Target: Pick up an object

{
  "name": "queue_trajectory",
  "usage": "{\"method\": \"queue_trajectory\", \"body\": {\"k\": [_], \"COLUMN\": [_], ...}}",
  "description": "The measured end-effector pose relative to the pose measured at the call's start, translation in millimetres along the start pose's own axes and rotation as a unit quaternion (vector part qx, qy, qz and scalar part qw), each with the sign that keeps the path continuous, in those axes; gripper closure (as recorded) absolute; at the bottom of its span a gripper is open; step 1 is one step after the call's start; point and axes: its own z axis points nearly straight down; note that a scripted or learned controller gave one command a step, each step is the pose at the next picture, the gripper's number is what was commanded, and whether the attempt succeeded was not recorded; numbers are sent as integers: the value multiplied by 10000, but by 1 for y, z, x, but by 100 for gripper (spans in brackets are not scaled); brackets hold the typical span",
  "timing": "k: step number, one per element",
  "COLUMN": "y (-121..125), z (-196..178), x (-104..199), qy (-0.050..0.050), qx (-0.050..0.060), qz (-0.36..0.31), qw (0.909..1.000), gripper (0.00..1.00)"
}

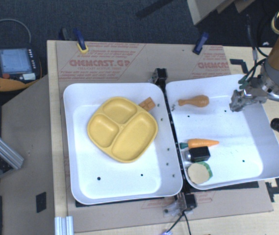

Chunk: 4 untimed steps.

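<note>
The task stood at its beginning, as far as the view allowed a judgement: nothing had been lifted, and every candidate object lay in a bin. The gripper point(238, 102) hung over the upper right part of the right bin point(257, 146), reaching in from the right beneath the grey wrist, and nothing showed in it; whether it was spread or closed could not be told at that size and angle. Nearest to it, to its left, lay a tan drumstick-shaped toy point(194, 101), apart from the gripper with bare white floor between them. Lower in the same bin, against the left wall, three things sat in a tight cluster: an orange carrot point(203, 143) lying crosswise, a small black block point(198, 154) just beneath and touching or nearly touching it, and a pale round disc with a green rim point(199, 173) at the bin's lower left corner. The left bin point(80, 151) carried a yellow divided plate point(122, 129), with a small brown block point(147, 104) tucked at its upper right edge. Both bins rested side by side on the counter point(56, 111). What was left, then, seemed to be the whole of the job: choosing a target, coming down over it, closing on it and raising it clear. The drumstick looked the likeliest choice, being closest and lying alone, whereas the clustered items would crowd any grasp.
</note>
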Motion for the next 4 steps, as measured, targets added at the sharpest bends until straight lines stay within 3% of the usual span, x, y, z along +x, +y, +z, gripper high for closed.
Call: {"method": "queue_trajectory", "body": {"k": [1, 3, 4], "y": [1, 26, 37], "z": [-16, -28, -11], "x": [0, 114, 166], "qy": [5, 22, 22], "qx": [19, 25, 48], "qz": [0, -30, -24], "qw": [10000, 10000, 10000], "gripper": [100, 100, 100]}}
